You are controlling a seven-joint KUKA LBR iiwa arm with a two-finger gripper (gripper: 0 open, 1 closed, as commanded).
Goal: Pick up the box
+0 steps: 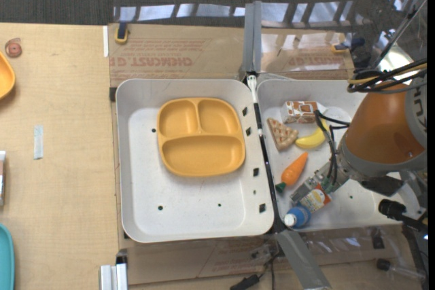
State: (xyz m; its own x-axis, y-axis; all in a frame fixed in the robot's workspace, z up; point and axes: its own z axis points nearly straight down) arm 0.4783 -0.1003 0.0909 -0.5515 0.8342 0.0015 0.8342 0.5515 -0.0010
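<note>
One arm hangs over the right bin — box apart.

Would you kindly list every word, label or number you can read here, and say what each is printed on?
"CHEMCAST, G…" upside down on the cardboard sheet behind the left bin; the rest is unclear.
Print on the box: too blurred.
Label on the bottle: too small.

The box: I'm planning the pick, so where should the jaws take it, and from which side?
Probably from straight above, closing across the short sides of the box, which lies flat by the right bin's far wall. The pizza slice and banana crowd its near edge.
</note>
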